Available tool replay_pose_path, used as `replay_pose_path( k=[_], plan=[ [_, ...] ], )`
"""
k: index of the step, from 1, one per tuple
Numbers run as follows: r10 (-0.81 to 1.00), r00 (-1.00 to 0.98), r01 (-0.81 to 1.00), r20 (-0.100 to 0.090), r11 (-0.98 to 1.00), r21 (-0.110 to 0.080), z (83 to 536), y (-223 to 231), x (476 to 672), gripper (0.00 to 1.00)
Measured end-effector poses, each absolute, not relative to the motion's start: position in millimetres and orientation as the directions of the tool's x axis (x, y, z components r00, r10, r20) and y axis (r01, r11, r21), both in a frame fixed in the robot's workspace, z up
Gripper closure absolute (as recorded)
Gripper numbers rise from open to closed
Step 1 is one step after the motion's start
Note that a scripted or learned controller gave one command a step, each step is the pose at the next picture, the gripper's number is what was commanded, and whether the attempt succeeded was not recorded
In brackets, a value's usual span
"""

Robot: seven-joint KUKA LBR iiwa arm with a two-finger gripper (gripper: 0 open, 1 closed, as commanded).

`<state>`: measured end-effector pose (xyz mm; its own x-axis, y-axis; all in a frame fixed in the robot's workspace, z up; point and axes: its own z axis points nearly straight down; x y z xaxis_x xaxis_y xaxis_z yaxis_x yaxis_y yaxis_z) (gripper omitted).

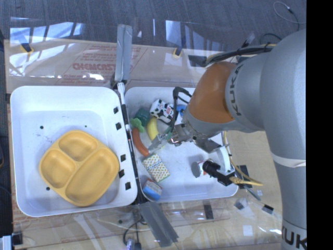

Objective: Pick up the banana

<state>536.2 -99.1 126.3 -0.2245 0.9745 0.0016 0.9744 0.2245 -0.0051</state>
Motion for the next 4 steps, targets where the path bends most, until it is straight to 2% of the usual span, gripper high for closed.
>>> replay_pose_path(
  k=[1, 2, 3, 4],
  plan=[
    [0.95, -0.312, 0.95, -0.002, 0.312, 0.008, 97.2, -110.3, 581.8, 0.0],
    [0.949, -0.315, 0.949, -0.002, 0.315, 0.005, 106.1, -110.8, 581.4, 1.0],
    [0.914, -0.406, 0.914, -0.001, 0.406, 0.001, 102.0, -153.3, 585.0, 1.0],
    [0.978, -0.207, 0.978, 0.0, 0.207, -0.001, 211.3, -81.7, 633.5, 1.0]
  ],
)
